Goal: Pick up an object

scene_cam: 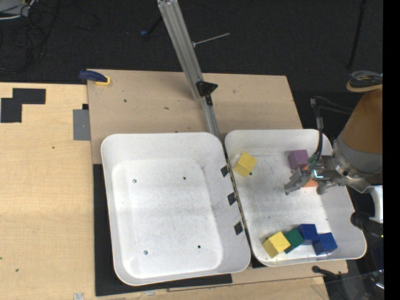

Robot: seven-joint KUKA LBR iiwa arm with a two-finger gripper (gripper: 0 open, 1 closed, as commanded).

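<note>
gripper (304,183) low in right bin (275,230), purple block (298,159) just behind it; finger state cannot tell, orange bit (309,183) beside.

The robot's arm (365,136) is a thick rounded body with a broad orange band above a grey wrist section. A thin dark cable runs down beside the wrist. The small grey metal claw (300,184) is angular, with a faint teal glint on its housing and pale bracket parts.
</note>
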